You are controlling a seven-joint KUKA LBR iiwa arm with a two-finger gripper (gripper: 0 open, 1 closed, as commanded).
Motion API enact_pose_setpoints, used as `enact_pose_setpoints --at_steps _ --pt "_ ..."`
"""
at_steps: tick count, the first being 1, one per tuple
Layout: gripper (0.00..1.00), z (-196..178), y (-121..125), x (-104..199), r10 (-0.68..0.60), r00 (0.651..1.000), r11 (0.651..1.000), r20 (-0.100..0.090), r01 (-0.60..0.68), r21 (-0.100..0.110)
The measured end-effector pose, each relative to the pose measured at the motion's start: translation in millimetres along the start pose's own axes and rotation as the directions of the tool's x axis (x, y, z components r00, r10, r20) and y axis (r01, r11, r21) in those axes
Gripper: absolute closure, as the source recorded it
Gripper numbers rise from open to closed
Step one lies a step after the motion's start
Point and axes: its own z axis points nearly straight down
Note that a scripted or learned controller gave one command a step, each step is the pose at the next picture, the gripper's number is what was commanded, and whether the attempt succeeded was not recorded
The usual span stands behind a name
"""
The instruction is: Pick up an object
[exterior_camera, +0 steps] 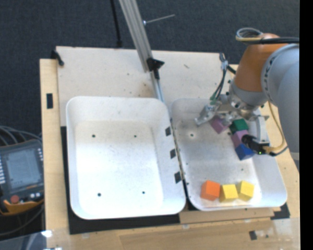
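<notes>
My gripper [213, 113] hangs over the far part of the right bin [198, 155], below the orange-banded wrist. A purple block [217, 124] lies right under or against its tip; whether it is gripped is unclear. Just to the right sit a green block [240, 125], a second purple block [240, 136] and a blue block [244, 151], packed close together. Along the bin's near edge an orange block [210, 189] and two yellow blocks [229, 192] [246, 189] stand in a row.
The left bin [120, 155] lies beside the right one. A slanted metal pole [138, 33] rises from the back of the bench between the bins. Cables run along the arm near the right bin's far corner.
</notes>
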Motion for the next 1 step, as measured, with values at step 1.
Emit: enact_pose_setpoints --at_steps 1 --pt "1.0 -10.7 1.2 -1.8 0.003 1.0 1.0 0.002 -0.003 -0.005"
